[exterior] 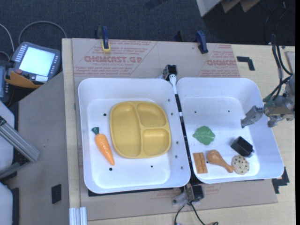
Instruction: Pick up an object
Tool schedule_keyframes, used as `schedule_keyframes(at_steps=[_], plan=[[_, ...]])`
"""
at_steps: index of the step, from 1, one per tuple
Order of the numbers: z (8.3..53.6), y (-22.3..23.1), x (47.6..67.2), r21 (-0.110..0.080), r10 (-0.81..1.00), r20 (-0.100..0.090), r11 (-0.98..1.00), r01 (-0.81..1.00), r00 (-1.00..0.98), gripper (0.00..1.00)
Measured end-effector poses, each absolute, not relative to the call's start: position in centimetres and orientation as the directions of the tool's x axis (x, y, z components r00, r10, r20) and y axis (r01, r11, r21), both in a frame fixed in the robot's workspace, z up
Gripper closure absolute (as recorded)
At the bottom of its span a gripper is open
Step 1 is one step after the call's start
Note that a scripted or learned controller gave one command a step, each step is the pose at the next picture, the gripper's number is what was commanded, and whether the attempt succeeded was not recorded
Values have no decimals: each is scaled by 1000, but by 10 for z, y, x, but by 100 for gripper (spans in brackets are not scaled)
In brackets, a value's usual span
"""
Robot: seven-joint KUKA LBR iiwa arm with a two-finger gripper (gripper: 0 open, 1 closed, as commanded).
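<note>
Your arm's hand [253, 116] hangs over the right white bin [220, 90]; whether it is open you cannot tell. Below it lie a black block [242, 146], green leaf [204, 135], tan drumstick [219, 160], and speckled round cookie [240, 164].

A brown bench board [150, 55] printed with red lettering bears two shallow white bins side by side, the left bin [89, 125] touching the right bin [225, 90].

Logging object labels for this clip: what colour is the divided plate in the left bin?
Yellow; the divided plate shows clearly in the camera view.
</note>
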State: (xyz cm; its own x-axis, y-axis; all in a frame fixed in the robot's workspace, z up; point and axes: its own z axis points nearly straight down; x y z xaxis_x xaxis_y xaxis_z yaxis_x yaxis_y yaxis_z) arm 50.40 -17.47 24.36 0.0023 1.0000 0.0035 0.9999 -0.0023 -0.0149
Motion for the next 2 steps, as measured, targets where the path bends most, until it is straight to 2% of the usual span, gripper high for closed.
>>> schedule_keyframes(at_steps=[1,2], plan=[[248,-174,506,-7,1000,1,0,1000,0,0],[196,-181,499,-13,1000,4,-1,1000,1,0]])
